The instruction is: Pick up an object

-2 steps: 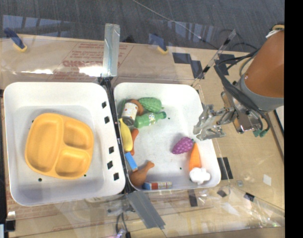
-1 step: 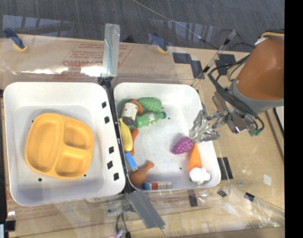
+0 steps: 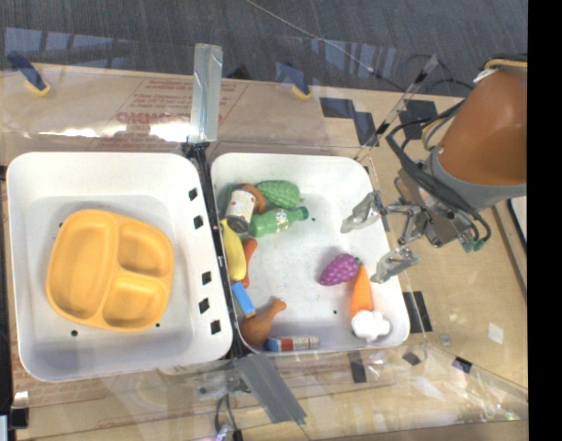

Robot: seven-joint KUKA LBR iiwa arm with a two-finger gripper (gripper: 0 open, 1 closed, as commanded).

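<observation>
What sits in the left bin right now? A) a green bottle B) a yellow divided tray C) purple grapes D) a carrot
B: the yellow divided tray lies alone in the left bin, while the grapes, carrot and green bottle are all in the right bin.

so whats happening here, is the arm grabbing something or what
The arm reaches in from the right, its gripper open over the right edge of the right bin, with nothing between its fingers. The purple grapes and the carrot lie closest to it. More toy food is piled along that bin's left wall. The left bin holds a yellow divided plate. Nothing has been picked up yet.
</observation>
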